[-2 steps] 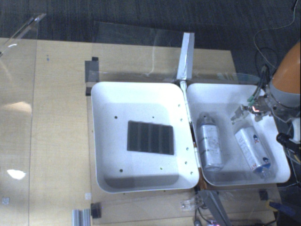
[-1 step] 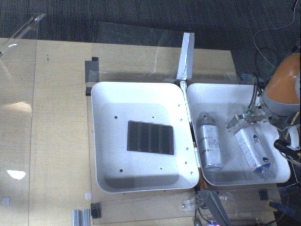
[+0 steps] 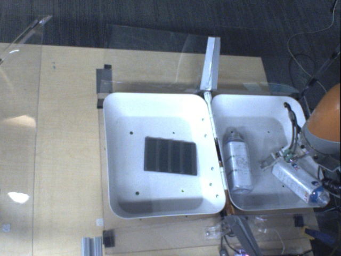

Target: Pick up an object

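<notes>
A silver metal can (image 3: 238,161) lies on its side in the right bin (image 3: 256,108), close to that bin's left wall. A clear plastic bottle (image 3: 294,181) with a blue cap lies at a slant in the same bin's right part. A dark ribbed rectangular pad (image 3: 170,156) lies flat in the middle of the left bin (image 3: 122,116). My gripper (image 3: 278,159) reaches in from the right, low over the right bin, just above the bottle's upper end and to the right of the can. The orange band of the arm (image 3: 326,120) sits above it at the frame's right edge.
The two white bins touch along a shared wall (image 3: 214,148). A grey upright bar (image 3: 210,63) stands behind their junction. Black cables (image 3: 306,68) hang at the right. The tan bench (image 3: 53,143) stretches out to the left.
</notes>
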You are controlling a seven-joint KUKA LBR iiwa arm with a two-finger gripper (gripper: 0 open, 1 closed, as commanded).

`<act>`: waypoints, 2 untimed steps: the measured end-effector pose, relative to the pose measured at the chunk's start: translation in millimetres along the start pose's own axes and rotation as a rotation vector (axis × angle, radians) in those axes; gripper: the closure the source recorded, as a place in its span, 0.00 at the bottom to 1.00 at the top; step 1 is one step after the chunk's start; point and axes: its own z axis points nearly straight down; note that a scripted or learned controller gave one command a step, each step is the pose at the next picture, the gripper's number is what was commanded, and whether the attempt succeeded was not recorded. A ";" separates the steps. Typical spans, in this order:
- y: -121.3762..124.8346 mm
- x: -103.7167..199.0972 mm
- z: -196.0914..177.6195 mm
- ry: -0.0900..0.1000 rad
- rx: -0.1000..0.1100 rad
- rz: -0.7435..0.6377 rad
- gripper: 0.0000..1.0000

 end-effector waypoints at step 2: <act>-5.1 2.5 -0.5 -0.002 -0.002 -0.214 0.00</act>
